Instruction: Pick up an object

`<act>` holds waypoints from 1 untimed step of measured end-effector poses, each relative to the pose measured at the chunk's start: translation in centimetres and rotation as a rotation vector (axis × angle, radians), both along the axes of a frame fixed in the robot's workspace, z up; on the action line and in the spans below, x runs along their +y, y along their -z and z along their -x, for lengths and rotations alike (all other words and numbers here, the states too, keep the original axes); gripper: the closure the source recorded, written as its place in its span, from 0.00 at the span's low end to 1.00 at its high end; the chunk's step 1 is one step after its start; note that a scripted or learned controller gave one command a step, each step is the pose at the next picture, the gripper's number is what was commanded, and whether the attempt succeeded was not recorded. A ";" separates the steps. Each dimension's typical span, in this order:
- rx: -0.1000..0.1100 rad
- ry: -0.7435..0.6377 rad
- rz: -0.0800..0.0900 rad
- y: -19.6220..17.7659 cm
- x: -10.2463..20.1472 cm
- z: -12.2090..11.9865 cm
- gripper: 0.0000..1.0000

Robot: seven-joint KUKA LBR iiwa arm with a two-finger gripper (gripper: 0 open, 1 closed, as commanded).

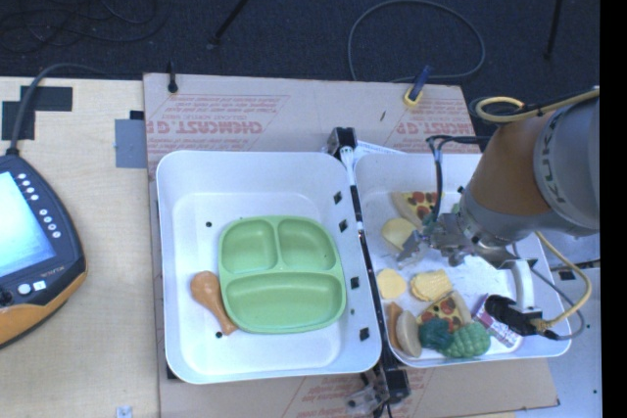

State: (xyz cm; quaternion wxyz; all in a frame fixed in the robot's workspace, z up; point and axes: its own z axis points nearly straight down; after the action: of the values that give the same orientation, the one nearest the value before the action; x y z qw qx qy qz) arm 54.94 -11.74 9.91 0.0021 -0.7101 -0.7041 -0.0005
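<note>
While the arm (534,176) reaches in from the right, you can see its gripper (423,245) low over the right bin (460,359), with one of its fingers (409,252) close beside a pale yellow piece (397,232) near the bin's left wall. You cannot tell from this angle whether the fingers are spread or pressed together, and nothing can be seen held between them.

Look at the right bin for the toy food: a pizza slice (415,204) lies toward the far side, a round yellow chip (391,284) and a ridged cracker (431,286) sit just in front of the gripper, and a second pizza slice (446,308) lies nearer the front. At the front edge you will find a green broccoli piece (460,341) touching a brown bread-like piece (405,332).

Your left bin (186,201) holds a green divided plate (281,273) lying flat, with an orange drumstick (211,299) just beside its left rim. Both bins rest on cardboard (255,117) on the desk (88,348), and a handheld pendant (29,240) lies at the far left.
</note>
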 end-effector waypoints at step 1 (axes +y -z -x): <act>-0.004 -0.004 0.004 1.1 2.5 4.1 0.00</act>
State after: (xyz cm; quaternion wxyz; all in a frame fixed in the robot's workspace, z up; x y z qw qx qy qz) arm 50.87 -9.28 8.86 -0.0008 -0.7088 -0.7054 -0.0005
